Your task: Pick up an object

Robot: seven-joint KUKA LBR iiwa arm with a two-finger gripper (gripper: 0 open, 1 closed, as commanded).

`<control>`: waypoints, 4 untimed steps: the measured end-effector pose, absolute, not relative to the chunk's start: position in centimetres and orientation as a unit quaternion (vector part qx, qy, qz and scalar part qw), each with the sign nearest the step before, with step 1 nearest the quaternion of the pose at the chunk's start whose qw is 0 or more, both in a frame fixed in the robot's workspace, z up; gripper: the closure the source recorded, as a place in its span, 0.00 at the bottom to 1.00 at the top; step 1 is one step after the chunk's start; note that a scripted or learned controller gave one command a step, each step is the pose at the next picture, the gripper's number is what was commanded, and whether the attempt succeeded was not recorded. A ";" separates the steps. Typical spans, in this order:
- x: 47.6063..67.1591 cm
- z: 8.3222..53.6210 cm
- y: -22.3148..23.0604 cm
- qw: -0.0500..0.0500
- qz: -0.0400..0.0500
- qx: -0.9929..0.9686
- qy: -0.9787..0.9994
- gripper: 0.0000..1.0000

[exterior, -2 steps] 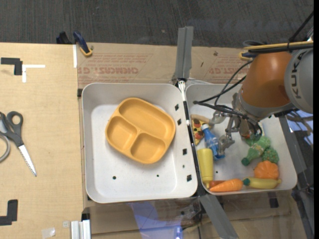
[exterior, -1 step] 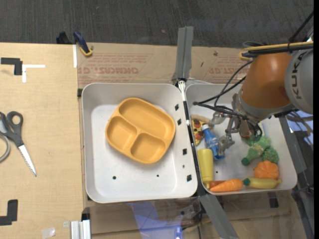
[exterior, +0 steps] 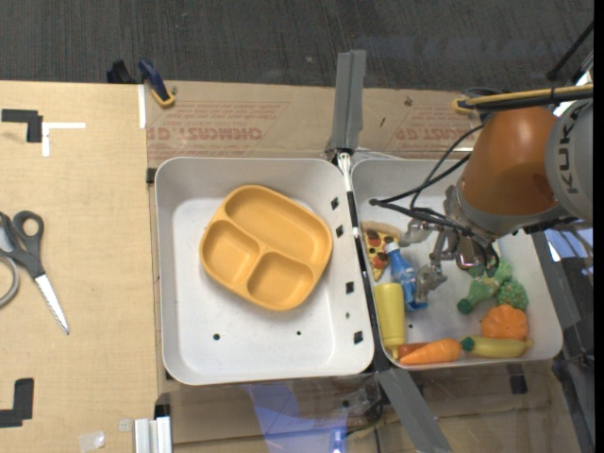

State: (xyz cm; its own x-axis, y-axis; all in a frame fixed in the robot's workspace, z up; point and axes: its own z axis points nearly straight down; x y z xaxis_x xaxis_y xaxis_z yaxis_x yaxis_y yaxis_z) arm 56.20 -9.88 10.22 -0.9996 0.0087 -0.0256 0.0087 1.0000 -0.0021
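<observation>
Blue bottle (exterior: 404,274) in right bin (exterior: 547,281), touching fingers (exterior: 436,276); finger spread unclear.

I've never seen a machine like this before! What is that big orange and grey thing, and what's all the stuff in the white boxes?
That is a robot arm. It reaches in from the right, and the camera looks down on it from above. At its end is a gripper, a metal hand with two fingers, hanging over the right white bin. I can't tell if it grips anything. In that bin lie toy foods: a pizza slice, a blue bottle, a yellow bottle, a carrot, broccoli and an orange fruit. The left white bin holds a yellow divided plate. Scissors lie on the bench outside. The robot's job is to pick something up.
</observation>
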 end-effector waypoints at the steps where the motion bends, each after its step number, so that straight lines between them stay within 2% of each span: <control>1: 55.5 10.2 -9.9 0.012 -0.001 0.023 1.000 0.00; 2: 55.8 9.9 -14.2 0.004 -0.001 -0.006 1.000 0.00; 3: 53.5 9.2 -14.3 0.001 0.000 0.056 0.998 0.00; 4: 51.7 9.2 -9.5 0.001 0.000 0.061 0.998 0.00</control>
